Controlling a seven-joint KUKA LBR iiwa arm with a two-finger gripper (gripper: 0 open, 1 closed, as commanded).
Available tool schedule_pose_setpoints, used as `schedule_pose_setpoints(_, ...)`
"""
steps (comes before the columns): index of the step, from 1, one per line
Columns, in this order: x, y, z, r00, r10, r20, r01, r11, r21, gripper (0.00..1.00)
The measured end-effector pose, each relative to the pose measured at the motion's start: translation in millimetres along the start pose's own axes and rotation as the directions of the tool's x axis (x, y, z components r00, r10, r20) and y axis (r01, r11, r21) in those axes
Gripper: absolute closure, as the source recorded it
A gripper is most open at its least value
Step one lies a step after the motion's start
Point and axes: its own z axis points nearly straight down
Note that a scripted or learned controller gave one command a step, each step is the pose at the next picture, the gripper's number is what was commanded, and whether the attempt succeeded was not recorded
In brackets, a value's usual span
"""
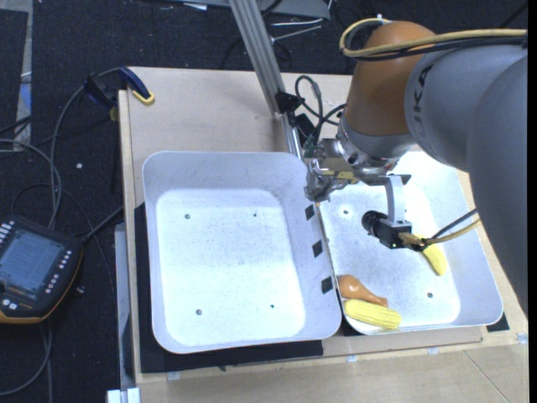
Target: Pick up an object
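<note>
Left bin point(168, 175): white and shallow with a speckled floor, on the 9 o'clock half of the table point(210, 99).
Right bin point(474, 250): white, set against the left bin along one shared wall; three small things lie in its near half.
Corn cob point(372, 314): yellow, lying flat at about 7 o'clock in the right bin, close to the near wall and just beside the shared wall.
Orange piece point(361, 289): rounded and tan-orange, touching the corn cob at its 11 o'clock side.
Yellow piece point(435, 261): small and curved, at about 4 o'clock in the right bin, well apart from the corn cob.
Task's thing: all three candidates lie loose on the right bin's floor, from 4 to 7 o'clock.
Claw point(322, 188): hangs at the right bin's 10 o'clock corner, right by the shared wall and well apart from all three things; from here I cannot tell whether it is spread or pressed together.
Arm point(470, 99): grey with an orange band, reaching in from 2 o'clock and covering the right bin's far corner.
Black tabs point(319, 247): spaced along the shared wall, between the claw and the corn cob.
Metal rail point(256, 49): slants down from 12 o'clock to the far end of the shared wall.
Clamp point(134, 86): blue and yellow, at the table's 11 o'clock corner.
Pendant point(29, 267): on the dark floor at 9 o'clock, off the table, its cable trailing.
</note>
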Motion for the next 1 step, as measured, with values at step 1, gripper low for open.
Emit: schedule_pose_setpoints(1, 42.3, -4.5, -8.9, 1.0, 0.0, 0.0, 0.0, 1.0, -0.001, 1.0)
